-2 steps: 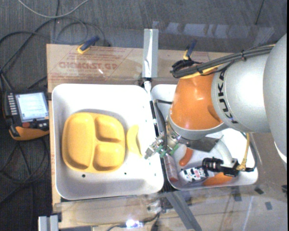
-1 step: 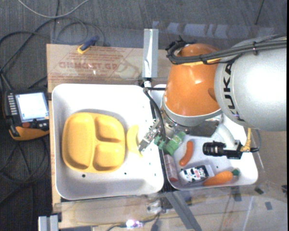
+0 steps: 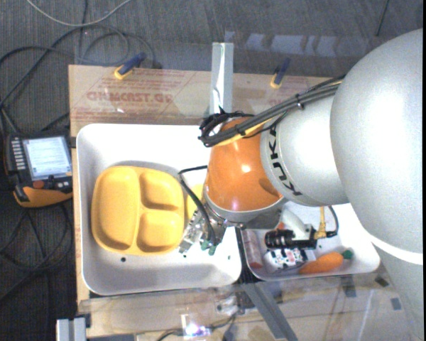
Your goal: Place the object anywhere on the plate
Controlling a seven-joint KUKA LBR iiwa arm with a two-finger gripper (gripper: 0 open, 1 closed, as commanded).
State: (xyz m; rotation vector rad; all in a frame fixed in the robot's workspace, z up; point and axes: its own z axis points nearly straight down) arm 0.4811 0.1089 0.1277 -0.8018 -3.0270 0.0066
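Well, from my station I see the pincer (image 3: 199,237) hanging low over the left bin (image 3: 128,279), just beside the lower right rim of the yellow plate (image 3: 136,206). Whether it is open or closed, or has hold of anything, I cannot tell: it is small and blurred beneath the arm's orange band (image 3: 241,169). The plate lies flat in the left bin, its three compartments facing up. The orange carrot-shaped object (image 3: 321,263) lies in the right bin (image 3: 366,253), near that bin's lower edge in my view and well apart from the plate. A small white-and-red item (image 3: 284,260) lies just beside it on the side toward the plate. Both bins sit on the desk (image 3: 128,94).
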